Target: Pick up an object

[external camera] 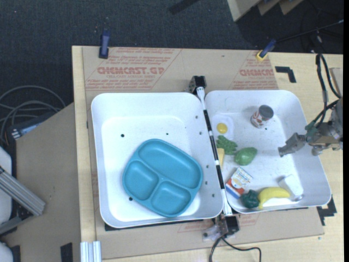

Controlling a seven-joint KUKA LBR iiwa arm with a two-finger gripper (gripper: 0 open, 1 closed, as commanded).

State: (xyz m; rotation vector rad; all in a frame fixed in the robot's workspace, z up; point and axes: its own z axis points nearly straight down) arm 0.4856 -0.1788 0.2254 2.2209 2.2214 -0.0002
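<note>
Tool [289, 146] over right bin [294, 105], grip state unclear. Banana [272, 195]: yellow, curved, lying flat nr front wall.

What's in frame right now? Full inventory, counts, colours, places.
divided plate: 1, blue, left bin
fried egg toy: 1, white and yellow, right bin, far left
can: 1, silver top, right bin, far side
leafy green toy: 1, green, right bin, by divider
lime-like fruit: 1, green, right bin, middle
small carton: 1, white, red, blue, right bin
banana: 1, yellow, right bin, near edge
dark green toy: 1, beside banana
gripper: 1, grey, over right bin's right side
</note>
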